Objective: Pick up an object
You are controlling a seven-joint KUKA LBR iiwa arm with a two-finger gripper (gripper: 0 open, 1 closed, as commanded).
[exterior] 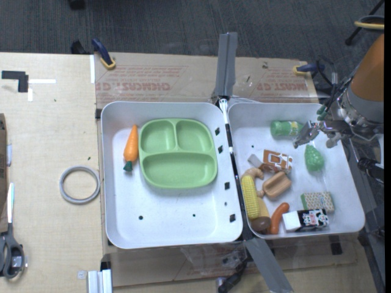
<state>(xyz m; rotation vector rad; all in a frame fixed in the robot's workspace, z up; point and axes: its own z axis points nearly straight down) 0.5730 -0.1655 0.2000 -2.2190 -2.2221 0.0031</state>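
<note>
My gripper [317, 137] hangs over the right bin [348, 182] near its far right side, open, with nothing between its fingers. Just below it lies a bumpy green toy fruit [314, 159], and a green bottle [284, 127] lies to its left. Further into the bin are an orange and white carton [278, 160], a hot dog bun [276, 185], a corn cob [250, 197], a red sausage [278, 215], a speckled cracker block [317, 200] and a black and white milk carton [311, 220].
The left bin [122, 206] holds a green divided plate [178, 152] and a carrot [131, 144]. On the bench to the left lie a grey ring [80, 184] and scissors [10, 249]. A metal divider [226, 66] runs between the bins.
</note>
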